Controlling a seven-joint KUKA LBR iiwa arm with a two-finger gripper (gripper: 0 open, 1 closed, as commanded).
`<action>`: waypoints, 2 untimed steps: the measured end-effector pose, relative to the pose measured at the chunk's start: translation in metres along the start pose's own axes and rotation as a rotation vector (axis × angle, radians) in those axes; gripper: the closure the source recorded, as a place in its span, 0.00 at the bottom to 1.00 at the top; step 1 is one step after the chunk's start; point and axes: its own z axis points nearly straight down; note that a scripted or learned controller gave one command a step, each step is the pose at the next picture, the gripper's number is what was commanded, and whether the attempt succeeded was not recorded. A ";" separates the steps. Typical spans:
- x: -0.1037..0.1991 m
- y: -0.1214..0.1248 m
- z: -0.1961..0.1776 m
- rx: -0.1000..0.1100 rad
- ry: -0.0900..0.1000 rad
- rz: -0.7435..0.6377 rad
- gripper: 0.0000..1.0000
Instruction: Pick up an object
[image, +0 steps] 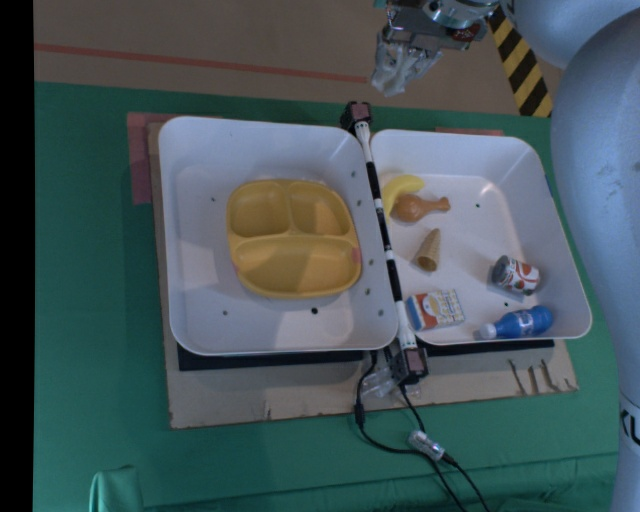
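Note:
The right bin (500, 165) holds several toy items: a yellow banana (401, 186), a brown chicken drumstick (420, 208), an ice cream cone (429, 249), a small can (515, 274), a juice carton (436, 309) and a blue bottle (518, 323). My gripper (398, 66) hangs high at the top of the view, above the far edge of the bench and beyond the bins. Nothing is between its fingers, which look close together.
The left bin (200, 300) carries a yellow divided plate (292, 239). A black and white bar (381, 225) runs between the bins. Cables (415, 440) trail off the front. The grey arm (600, 150) fills the right side. Hazard tape (523, 60) lies at the back.

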 end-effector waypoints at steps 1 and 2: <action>-0.018 -0.001 0.050 0.007 -0.003 0.003 1.00; 0.054 -0.002 0.124 0.009 0.000 0.000 1.00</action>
